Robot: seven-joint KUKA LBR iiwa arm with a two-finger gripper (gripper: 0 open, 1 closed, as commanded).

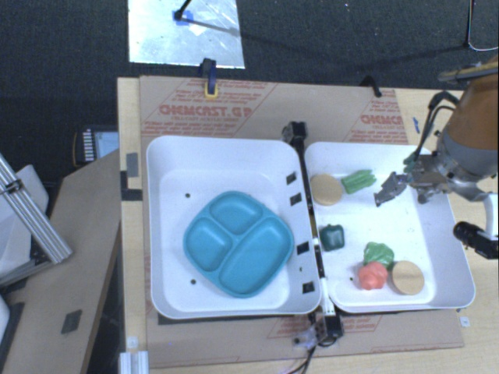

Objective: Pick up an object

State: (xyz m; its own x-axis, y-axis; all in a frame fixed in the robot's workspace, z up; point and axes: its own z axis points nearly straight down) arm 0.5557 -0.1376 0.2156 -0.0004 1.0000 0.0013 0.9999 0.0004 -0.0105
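on a cardboard-topped bench (234, 100), two white bins (168, 209), dark carpet (62, 37) around

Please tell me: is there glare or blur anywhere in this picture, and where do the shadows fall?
Camera view: strong glare on the metal sheet at the top; gripper looks slightly soft; soft shadow under the blue plate in the left bin; lighting otherwise even.

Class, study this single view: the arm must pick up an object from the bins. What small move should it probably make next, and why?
Probably a short move leftward and down toward the light green piece. The gripper hangs over the right bin just beside that piece, with nothing seen between its fingers, so that is the closest target. The tan disc lies right next to it, so the approach should be careful.
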